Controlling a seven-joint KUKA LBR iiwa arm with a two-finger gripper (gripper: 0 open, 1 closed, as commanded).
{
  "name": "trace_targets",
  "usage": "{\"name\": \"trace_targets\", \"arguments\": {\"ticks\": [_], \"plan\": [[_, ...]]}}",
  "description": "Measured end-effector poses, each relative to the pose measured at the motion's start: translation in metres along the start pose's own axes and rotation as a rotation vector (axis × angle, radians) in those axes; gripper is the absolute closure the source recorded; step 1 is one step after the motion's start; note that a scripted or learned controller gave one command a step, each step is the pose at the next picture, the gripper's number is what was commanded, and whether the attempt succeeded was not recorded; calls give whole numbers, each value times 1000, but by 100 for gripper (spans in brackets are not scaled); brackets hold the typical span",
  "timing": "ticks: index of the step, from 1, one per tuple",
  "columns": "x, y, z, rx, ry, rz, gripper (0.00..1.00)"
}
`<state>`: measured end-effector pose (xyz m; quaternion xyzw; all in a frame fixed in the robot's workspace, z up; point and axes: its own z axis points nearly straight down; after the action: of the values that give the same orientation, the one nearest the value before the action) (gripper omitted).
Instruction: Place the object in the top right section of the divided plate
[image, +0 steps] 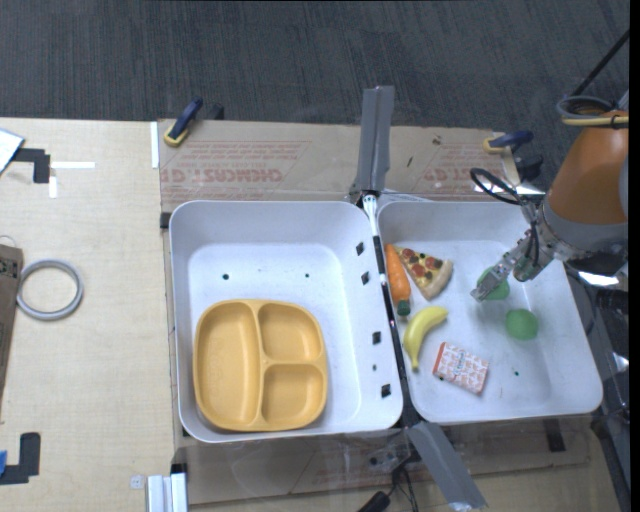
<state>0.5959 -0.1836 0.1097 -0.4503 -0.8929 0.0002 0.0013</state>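
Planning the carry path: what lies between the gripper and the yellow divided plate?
In the camera view, between the gripper and the divided plate lie the pizza slice, carrot, banana and the bins' adjoining walls.

- My arm (590, 180) reaches in from the right, its orange band above the wrist.
- My wrist slants down and to the left.
- My hand (492, 288) hangs low, tip pointing down-left.

We are logging: divided plate (261, 365), matt yellow plastic; two bins (270, 235), smooth white plastic, faintly glossy; table (90, 400), pale matt wood; cardboard sheet (260, 160), brown and matt; tape roll (47, 289), grey.
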Motion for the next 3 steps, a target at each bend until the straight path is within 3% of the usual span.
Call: {"name": "trace_targets", "arguments": {"ticks": [1, 2, 3], "plan": [[-64, 32, 19, -3, -5, -462, 100], [-56, 12, 19, -2, -3, -574, 100], [-63, 22, 19, -3, -7, -894, 100]]}}
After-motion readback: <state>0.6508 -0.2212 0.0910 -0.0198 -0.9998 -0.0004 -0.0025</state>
